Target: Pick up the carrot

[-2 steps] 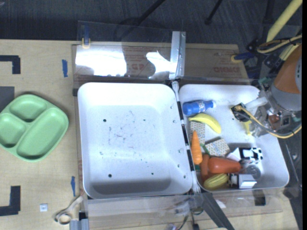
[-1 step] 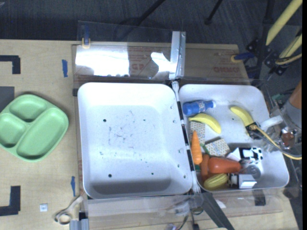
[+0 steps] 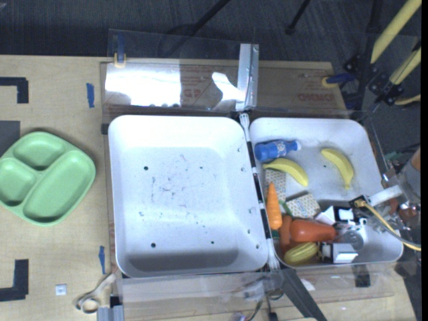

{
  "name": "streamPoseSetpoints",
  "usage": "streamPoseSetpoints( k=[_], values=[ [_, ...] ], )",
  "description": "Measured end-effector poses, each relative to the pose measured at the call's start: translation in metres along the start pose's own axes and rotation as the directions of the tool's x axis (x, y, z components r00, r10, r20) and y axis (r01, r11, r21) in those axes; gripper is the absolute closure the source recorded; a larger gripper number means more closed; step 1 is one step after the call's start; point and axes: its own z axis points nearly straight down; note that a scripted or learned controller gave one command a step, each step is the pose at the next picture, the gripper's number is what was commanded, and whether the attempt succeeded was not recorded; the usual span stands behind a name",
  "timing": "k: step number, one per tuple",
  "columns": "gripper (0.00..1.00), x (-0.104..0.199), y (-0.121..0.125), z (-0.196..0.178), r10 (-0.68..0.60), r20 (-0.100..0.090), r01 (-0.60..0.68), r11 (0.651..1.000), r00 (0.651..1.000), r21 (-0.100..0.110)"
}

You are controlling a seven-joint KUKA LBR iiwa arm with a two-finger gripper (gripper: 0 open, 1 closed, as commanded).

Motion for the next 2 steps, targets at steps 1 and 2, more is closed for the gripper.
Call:
streamPoseSetpoints(
  k=[1,2],
  values=[
    [1.00,0.000,0.001,-0.019,0.017,-0.001,-0.017,1.000,1.000,-0.001],
    [1.00,0.000,0.000,-0.009,0.017,0.000,-0.017,1.000,1.000,0.000]
  ],
)
